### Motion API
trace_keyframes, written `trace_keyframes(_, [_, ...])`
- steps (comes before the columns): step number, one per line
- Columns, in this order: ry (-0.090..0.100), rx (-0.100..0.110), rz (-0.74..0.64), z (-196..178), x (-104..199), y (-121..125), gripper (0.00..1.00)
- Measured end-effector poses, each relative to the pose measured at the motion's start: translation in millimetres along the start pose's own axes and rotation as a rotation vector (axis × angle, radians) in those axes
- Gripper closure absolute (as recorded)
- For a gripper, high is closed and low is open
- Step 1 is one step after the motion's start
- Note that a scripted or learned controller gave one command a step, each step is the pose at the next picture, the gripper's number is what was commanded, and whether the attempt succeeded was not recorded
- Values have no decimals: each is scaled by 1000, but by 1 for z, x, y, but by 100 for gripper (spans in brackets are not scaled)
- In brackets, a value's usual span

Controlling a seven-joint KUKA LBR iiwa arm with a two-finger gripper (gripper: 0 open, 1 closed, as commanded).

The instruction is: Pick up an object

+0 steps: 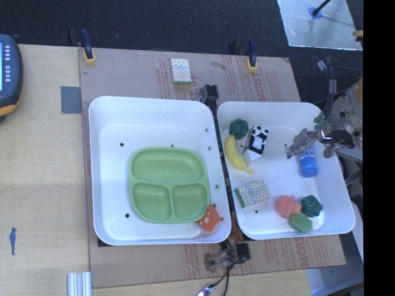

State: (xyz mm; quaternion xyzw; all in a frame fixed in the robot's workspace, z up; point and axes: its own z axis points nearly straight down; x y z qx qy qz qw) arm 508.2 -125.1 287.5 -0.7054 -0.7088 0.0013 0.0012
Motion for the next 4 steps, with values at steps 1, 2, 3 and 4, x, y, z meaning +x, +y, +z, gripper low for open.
trace_keyframes(1, [0,0,-4,98,36,48,0])
trace_keyframes(2, [-3,-10,-5,195,32,115,0])
trace_keyframes(3, [-3,-2,-1,184,30,112,100])
trace_keyframes(4, [0,0,-1,93,113,83,100])
